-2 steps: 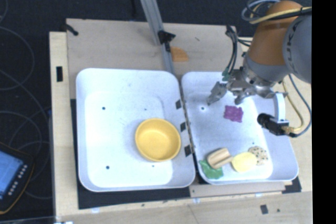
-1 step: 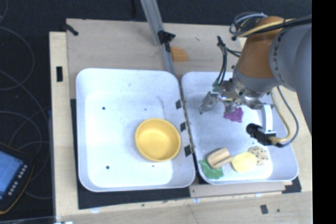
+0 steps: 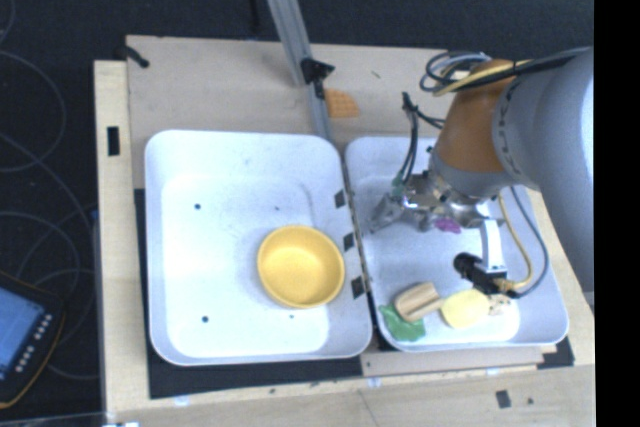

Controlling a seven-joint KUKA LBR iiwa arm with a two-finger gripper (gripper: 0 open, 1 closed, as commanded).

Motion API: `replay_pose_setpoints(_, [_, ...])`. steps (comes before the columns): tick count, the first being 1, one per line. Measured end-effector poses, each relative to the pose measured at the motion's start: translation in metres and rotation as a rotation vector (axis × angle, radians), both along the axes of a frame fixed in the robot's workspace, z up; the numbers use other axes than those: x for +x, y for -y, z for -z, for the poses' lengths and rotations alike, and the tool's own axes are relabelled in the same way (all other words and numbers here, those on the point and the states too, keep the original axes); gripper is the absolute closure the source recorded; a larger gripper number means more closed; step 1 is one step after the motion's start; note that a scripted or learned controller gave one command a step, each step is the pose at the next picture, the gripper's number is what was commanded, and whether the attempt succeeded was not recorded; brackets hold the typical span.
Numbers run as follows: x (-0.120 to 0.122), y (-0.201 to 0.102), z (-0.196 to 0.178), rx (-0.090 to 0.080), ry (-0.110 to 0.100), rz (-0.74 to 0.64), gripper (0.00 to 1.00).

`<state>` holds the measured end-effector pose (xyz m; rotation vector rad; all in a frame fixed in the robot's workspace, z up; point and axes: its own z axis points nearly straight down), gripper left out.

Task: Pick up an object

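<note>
Both bins look like smooth white plastic with a faint sheen; the left bin [image 3: 200, 215] carries a few dark specks on its floor, and the right bin [image 3: 450, 255] looks the same. The yellow bowl [image 3: 300, 266] appears as matt plastic, evenly coloured. The bench [image 3: 220, 75] looks like pale raw wood or board, matt and lightly grained. The slanted pole [image 3: 280, 0] reads as brushed grey metal. The arm [image 3: 545, 125] has a smooth grey painted shell, its orange band [image 3: 470, 130] slightly glossy. The tan block [image 3: 417, 299] looks like unfinished wood, and the pale yellow object [image 3: 463, 309] beside it seems soft and matt.
</note>
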<state>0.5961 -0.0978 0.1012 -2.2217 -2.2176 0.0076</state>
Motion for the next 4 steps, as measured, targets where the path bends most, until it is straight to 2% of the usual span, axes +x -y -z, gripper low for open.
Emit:
replay_pose_setpoints(1, [0.002, 0.001, -0.014, 0.001, 0.009, 0.005, 1.0])
replay_pose_setpoints(2, [0.005, 0.0, -0.058, 0.001, 0.011, -0.001, 1.0])
replay_pose_setpoints(3, [0.015, 0.003, -0.119, 0.0, 0.013, -0.004, 1.0])
replay_pose_setpoints(4, [0.016, 0.004, -0.13, 0.002, 0.008, -0.006, 1.0])
